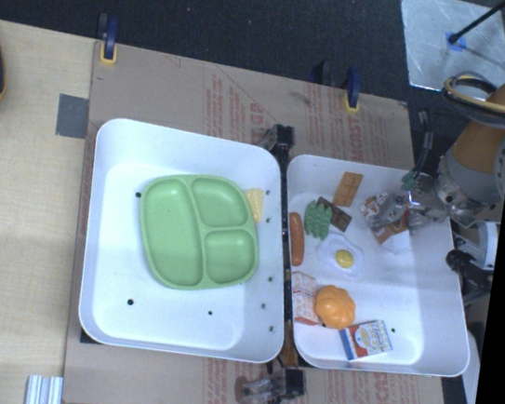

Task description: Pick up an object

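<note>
While the arm reaches in from the right:
Gripper: the two-finger gripper [400,209] is low in the right white bin [427,354], over a crumpled shiny packet [385,216]; its grip cannot be told.
Likely reason: the packet lies apart, easy to reach.
Packet: silver-red, wrinkled, near the bin's upper edge.
Neighbours: an orange round toy fruit [335,306] and a fried-egg toy [344,256] lie further down.
Left bin: a green divided plastic tray [199,230] rests flat.

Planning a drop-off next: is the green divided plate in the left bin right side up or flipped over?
Right side up: the green divided plate shows its three recessed compartments facing the camera, lying flat in the left bin.
</note>
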{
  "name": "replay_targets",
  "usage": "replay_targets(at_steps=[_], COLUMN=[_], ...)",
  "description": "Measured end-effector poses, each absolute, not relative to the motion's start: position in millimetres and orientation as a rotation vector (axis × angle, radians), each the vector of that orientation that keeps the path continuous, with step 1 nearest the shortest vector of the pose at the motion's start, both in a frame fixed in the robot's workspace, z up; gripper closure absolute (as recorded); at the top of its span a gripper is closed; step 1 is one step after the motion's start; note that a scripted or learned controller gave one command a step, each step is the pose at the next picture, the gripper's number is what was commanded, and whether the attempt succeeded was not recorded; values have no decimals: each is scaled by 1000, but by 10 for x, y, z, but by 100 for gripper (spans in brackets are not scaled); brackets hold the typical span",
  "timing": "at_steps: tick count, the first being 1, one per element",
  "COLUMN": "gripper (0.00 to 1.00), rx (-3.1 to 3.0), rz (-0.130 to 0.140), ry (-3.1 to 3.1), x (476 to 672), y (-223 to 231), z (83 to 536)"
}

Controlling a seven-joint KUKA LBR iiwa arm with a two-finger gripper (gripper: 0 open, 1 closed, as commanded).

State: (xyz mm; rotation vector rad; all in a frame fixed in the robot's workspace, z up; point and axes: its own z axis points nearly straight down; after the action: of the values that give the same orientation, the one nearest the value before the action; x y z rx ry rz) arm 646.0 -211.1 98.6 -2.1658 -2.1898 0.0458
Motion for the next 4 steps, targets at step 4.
replay_targets(at_steps=[4], gripper=[100], rx=[-2197], rz=[23], ry=[-2217], x=[6515], y=[-1634], z=[1360])
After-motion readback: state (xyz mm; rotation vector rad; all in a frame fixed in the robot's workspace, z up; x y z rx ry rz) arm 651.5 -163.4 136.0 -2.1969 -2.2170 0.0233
